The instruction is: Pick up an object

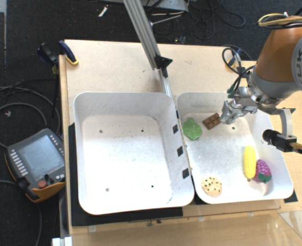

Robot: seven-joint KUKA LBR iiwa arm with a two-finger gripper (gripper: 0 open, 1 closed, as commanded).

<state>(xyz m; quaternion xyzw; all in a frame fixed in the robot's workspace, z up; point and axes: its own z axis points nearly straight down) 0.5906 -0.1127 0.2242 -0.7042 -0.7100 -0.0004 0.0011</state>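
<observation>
**Gripper low in right bin, next to chocolate piece**

Wooden bench (pixel 115 65) carries two shallow white bins side by side. Left bin (pixel 84 137) is the bigger-looking one, a few dark specks on its floor. Right bin (pixel 227 147) holds all the toys.

Arm (pixel 281 60) comes in from the right, orange band above the wrist, grey wrist below with cables looped around it. A slanted aluminium bar (pixel 143 29) runs from the top of the view down to the seam between the bins.

Gripper (pixel 228 114) sits low at the back of the right bin, pointing down-left. Its tip is just beside the right end of the brown chocolate piece (pixel 211 121), possibly touching; cannot tell how far the jaws are open, and nothing is clearly seen between them.

Other items in right bin, largest down: green leaf-shaped toy (pixel 193 129) near the left wall, just left of the chocolate; yellow corn cob (pixel 249 162) upright-ish near the right wall; purple grape bunch (pixel 263 171) touching the corn's lower right; round cookie (pixel 211 186) with dark chips at the front edge, well apart from the rest.

Off the bench at left, a teach pendant (pixel 35 163) lies on the dark floor.
</observation>
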